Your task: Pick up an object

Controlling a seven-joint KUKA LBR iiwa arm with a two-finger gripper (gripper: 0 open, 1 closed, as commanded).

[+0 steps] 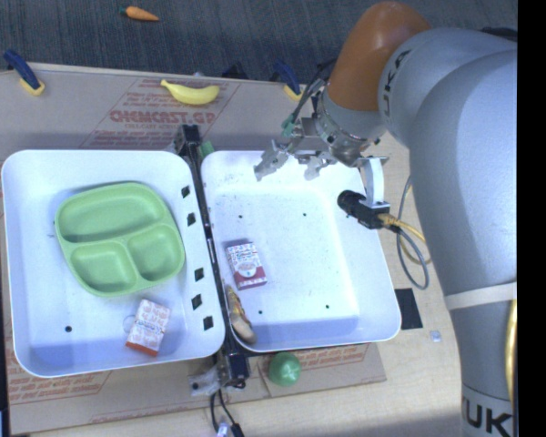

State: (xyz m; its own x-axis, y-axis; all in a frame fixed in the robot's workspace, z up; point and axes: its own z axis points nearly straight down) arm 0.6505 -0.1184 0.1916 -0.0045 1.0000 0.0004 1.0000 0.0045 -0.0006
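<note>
Arm point(455, 153): huge, grey, entering from 3 o'clock, orange band at 1 o'clock of the frame. Right bin point(369, 308): shallow, white, holding a small red-and-white packet point(245, 264) near its 8 o'clock side and a brownish oblong piece point(238, 315) tight against the divider wall at 7 o'clock. Left bin point(18, 244): carrying a green sectioned plate point(118, 237) and a second red-and-white packet point(148, 325) at 5 o'clock.

Gripper point(291, 160): poised at the right bin's 12 o'clock rim, fingers spread apart, gripping nothing. Nearest likely target: the packet at 6 o'clock from the fingers, well apart from them.

Risks, judged from this layout: flat packet lying low on the bin floor, so likely to slip out or be pushed aside instead of lifted; brownish piece wedged by the wall, leaving little room for a finger on that side; descent at the present spot likely to strike the rim. Outside the bins: yellow banana point(190, 90) at 12 o'clock, green ball point(285, 369) at 6 o'clock.
</note>
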